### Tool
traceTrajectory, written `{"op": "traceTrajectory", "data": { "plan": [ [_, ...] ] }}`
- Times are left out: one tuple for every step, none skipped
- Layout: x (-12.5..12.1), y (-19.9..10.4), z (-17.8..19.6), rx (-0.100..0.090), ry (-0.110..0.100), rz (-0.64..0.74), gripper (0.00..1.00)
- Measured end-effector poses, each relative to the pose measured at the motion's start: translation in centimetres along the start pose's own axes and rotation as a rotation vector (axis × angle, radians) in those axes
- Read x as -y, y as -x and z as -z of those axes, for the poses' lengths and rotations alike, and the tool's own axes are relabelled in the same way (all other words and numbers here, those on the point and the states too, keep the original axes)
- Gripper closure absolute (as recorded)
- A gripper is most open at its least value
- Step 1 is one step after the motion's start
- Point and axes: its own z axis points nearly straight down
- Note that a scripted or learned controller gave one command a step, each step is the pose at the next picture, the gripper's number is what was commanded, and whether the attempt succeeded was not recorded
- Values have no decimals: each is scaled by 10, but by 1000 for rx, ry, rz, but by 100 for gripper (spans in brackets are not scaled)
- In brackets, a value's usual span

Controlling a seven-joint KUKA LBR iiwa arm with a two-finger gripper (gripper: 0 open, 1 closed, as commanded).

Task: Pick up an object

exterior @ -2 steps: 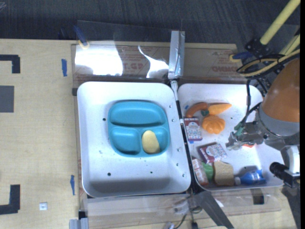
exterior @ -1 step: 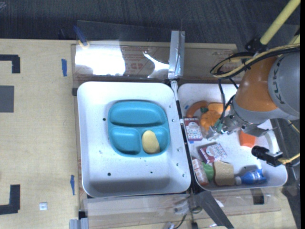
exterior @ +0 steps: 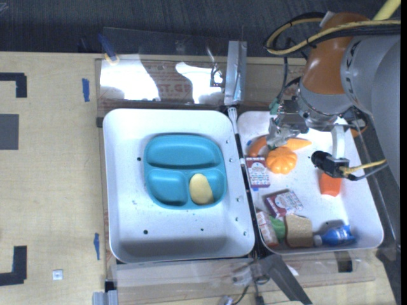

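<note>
My gripper (exterior: 278, 140) hangs over the far left part of the right bin (exterior: 369, 218), its fingers pointing down just above a small orange pumpkin (exterior: 282, 161). An orange ball (exterior: 256, 146) lies to the gripper's left and a yellow-orange piece (exterior: 300, 143) to its right. The fingertips are hard to make out against these objects. Nothing can be seen held between them.
The right bin also holds a red-and-white packet (exterior: 257, 172), a dark red packet (exterior: 284, 202), a brown block (exterior: 297, 229), a blue object (exterior: 336, 235) and an orange block (exterior: 330, 184). The left bin (exterior: 124, 202) holds a blue divided tray (exterior: 172, 170) with a yellow egg-shaped object (exterior: 201, 189).
</note>
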Motion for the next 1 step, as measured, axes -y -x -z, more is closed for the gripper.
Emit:
{"op": "traceTrajectory", "data": {
  "plan": [
    [46, -17, 9, -1, -6, 163, 100]
  ]
}}
